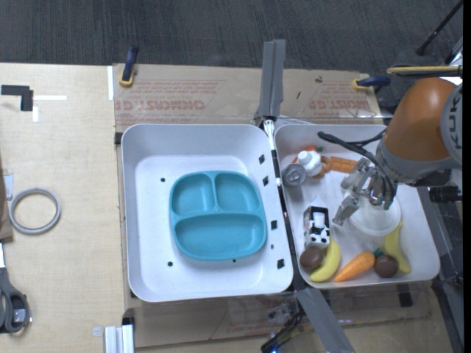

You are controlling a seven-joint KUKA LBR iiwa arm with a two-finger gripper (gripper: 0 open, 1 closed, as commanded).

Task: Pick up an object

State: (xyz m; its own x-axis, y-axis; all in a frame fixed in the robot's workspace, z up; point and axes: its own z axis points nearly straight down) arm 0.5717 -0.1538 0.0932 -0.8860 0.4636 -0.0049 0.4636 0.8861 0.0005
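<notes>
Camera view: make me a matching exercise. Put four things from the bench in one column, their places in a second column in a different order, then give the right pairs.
Things:
1. blue plate
2. carrot
3. roll of tape
4. scissors

Places:
A. on the bench top at the far left edge, level with the bins' middle
B. in the left bin
C. at the bottom left corner of the view
D. in the right bin, near its front wall between two bananas

Pairs: 1-B, 2-D, 3-A, 4-C
</notes>
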